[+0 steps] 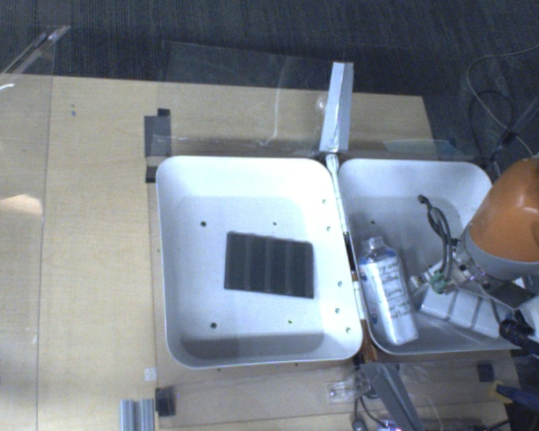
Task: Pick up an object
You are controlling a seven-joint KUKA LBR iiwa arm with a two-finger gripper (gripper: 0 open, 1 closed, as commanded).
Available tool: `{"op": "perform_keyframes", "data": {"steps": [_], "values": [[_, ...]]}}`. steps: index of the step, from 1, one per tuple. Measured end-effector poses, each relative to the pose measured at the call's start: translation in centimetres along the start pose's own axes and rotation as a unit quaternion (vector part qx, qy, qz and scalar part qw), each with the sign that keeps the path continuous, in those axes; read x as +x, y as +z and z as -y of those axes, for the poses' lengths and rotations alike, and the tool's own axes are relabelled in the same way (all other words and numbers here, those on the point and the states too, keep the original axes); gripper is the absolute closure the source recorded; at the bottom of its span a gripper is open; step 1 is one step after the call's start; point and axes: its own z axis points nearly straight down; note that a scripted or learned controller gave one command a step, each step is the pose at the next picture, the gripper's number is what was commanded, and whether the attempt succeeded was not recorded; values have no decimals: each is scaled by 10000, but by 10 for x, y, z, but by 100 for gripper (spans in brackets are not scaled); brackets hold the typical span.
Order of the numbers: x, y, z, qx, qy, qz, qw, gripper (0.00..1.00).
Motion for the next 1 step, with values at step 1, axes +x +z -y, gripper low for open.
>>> {"op": "perform_keyframes", "data": {"steps": [1], "values": [[-7, 1, -52, 9, -138, 49, 9999, 0]]}}
